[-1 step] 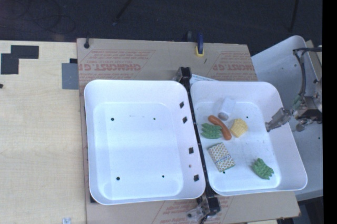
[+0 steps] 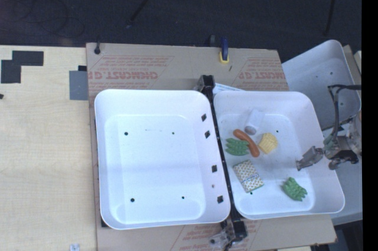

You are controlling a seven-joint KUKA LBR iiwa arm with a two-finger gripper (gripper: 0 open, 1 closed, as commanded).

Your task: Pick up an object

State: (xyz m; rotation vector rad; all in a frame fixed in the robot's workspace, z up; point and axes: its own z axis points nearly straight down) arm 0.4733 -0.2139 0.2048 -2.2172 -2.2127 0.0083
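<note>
The right bin holds several small objects. An orange sausage-shaped piece lies between a green leafy toy and a yellow corn piece. A pale grey cylinder sits behind them. A speckled flat box lies near the front, and a second green toy sits to its right. My gripper hovers at the bin's right edge, open, with nothing between its fingers. It is right of the corn and above the second green toy.
The left bin stands beside the right one, joined by black clips along the shared wall. Both rest on a cardboard sheet. A white panel lies at the back right.
</note>
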